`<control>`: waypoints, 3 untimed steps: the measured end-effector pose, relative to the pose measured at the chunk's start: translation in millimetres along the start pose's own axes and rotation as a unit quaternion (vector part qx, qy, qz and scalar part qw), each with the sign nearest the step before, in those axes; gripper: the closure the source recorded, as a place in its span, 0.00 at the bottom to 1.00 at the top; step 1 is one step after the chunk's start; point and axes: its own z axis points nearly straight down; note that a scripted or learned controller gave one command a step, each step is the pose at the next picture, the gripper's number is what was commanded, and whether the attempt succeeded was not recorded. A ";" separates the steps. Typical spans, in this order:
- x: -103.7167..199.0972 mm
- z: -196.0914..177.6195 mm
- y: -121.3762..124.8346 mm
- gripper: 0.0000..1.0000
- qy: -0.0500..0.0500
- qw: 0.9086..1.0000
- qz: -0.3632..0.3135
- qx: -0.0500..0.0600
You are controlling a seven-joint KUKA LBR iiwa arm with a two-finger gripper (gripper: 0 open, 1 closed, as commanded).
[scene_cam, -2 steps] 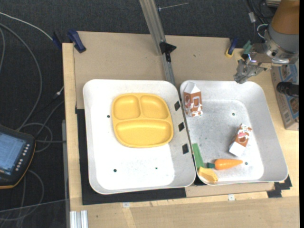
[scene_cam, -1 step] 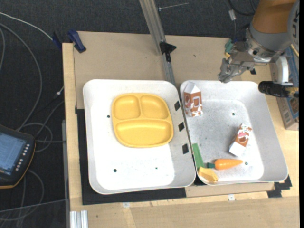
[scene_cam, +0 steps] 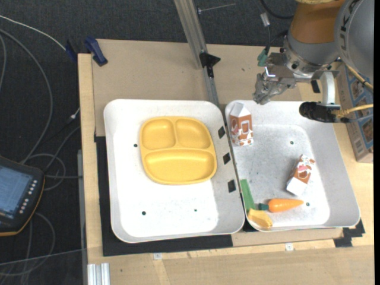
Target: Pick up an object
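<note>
Nothing is picked up yet. The gripper (scene_cam: 265,94) hangs above the right bin's (scene_cam: 323,159) far edge, and it looks empty, though I cannot tell its state. Nearest lies the milk carton (scene_cam: 240,123), standing in that bin's far-left corner.

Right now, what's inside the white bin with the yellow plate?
The left bin holds the yellow divided plate, lying flat toward its back. Its three compartments look bare. A few small dark dots mark the bin's floor. Whatever lies under the plate is covered.
</note>
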 end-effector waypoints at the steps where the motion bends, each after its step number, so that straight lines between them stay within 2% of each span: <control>1: 53.9 18.9 -9.5 1.00 0.000 1.000 0.000 0.000; 2: 103.6 22.7 -21.4 1.00 0.000 1.000 0.000 0.000; 3: 143.5 37.0 -13.0 1.00 -0.001 1.000 0.000 -0.002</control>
